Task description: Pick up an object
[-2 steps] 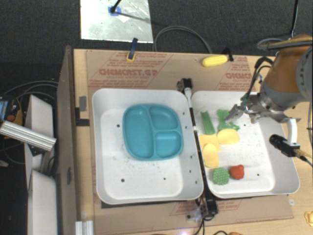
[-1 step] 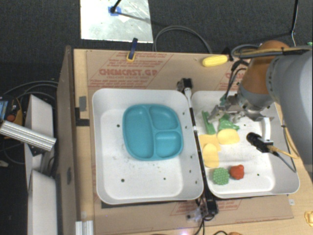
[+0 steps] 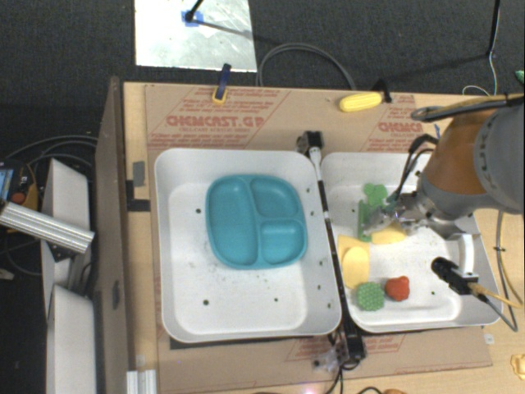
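Crowding is the risk: tool (image 3: 379,220), grip state I cannot tell, sits low in the right-hand white bin (image 3: 426,167) among a green plastic piece (image 3: 374,195) and yellow toy (image 3: 355,263), so it could nudge them aside.

Arm (image 3: 480,158): cut off by the frame's right edge; upper links out of view.
Gripper (image 3: 385,218): fingertips small and blurred; their stance cannot be told.
Green object (image 3: 373,195), just left of the gripper: partly covered by it; identity unclear.
Yellow piece (image 3: 389,236), just below the gripper: top edge hidden beneath it.
Right bin (image 3: 410,314): upper right corner and right wall covered by the arm.
Silver bar (image 3: 45,226), far left of the gripper: cut by the left edge.
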